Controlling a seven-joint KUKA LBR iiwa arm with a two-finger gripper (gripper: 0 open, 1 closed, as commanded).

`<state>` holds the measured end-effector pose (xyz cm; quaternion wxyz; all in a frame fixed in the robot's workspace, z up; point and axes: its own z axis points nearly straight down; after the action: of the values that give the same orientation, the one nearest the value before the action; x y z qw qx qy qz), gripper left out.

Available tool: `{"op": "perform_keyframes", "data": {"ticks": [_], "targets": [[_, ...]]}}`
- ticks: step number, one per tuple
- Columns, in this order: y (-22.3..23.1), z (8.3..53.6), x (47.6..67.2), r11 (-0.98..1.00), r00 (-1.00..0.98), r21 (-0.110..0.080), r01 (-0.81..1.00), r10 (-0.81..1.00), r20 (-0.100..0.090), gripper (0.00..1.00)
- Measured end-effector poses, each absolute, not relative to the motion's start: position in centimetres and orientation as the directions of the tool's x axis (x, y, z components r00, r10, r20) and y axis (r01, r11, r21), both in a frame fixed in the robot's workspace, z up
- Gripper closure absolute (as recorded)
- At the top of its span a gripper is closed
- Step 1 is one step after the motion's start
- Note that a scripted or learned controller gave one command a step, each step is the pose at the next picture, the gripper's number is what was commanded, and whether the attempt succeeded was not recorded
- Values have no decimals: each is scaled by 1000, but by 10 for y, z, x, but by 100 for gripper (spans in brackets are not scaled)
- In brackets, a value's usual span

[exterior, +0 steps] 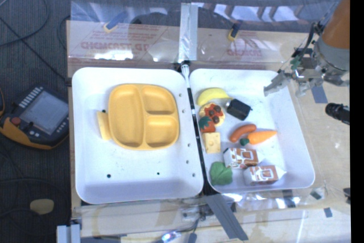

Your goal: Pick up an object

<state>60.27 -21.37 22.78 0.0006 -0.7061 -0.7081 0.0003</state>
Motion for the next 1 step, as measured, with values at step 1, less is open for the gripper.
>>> {"op": "perform_keyframes", "data": {"ticks": [1], "targets": [[-195, 116, 580, 42, -42, -2, 999, 999, -1, 0]]}}
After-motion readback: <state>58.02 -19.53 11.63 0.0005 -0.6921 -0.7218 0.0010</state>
